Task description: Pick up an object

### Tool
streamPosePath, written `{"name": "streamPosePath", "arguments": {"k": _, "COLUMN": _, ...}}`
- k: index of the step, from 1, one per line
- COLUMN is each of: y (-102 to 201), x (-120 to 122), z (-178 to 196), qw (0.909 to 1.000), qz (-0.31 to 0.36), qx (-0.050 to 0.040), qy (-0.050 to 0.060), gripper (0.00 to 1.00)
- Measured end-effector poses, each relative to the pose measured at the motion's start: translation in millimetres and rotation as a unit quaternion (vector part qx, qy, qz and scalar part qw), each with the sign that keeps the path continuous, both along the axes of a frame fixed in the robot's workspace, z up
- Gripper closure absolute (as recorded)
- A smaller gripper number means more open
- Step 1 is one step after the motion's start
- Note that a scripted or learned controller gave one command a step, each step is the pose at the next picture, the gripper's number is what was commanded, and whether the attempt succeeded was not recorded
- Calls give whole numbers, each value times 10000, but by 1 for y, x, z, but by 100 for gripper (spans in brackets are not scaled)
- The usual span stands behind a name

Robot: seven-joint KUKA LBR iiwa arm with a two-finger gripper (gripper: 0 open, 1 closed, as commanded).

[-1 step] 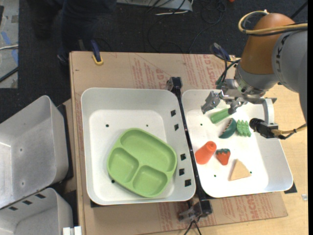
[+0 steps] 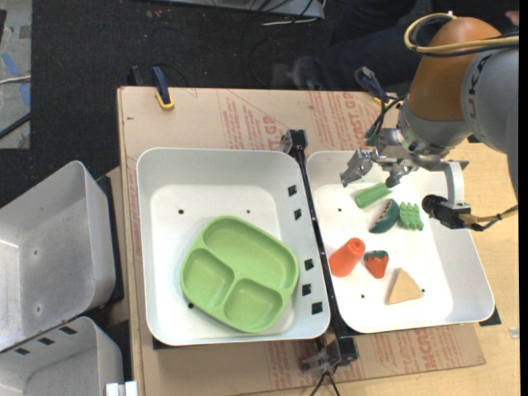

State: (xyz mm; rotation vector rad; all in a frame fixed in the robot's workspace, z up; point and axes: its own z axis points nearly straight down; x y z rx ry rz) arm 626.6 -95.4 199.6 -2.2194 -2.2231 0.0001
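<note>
- The end effector (image 2: pixel 375 169) hangs over the right bin (image 2: pixel 470 295), its two fingers spread apart and gripping nothing.
- Just below it lies a green cylinder (image 2: pixel 371 195), smooth and tilted, on the bin floor.
- Beside the cylinder: a dark green wedge (image 2: pixel 384 218) and a ridged green block (image 2: pixel 410 216).

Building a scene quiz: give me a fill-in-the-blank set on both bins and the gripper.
1. The green divided plate lies in the ____ bin.
2. The orange cup lies on its side next to a toy ____.
3. The tan wedge lies in the ____ bin.
4. The gripper hovers above the ____ bin.

Missing words: left; strawberry; right; right
</note>
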Motion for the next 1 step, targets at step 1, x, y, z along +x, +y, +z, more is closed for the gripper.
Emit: {"name": "streamPosePath", "arguments": {"k": 1, "y": -2, "x": 2, "z": -43, "qw": 10000, "qz": -12, "qx": -2, "qy": 12, "gripper": 0}}
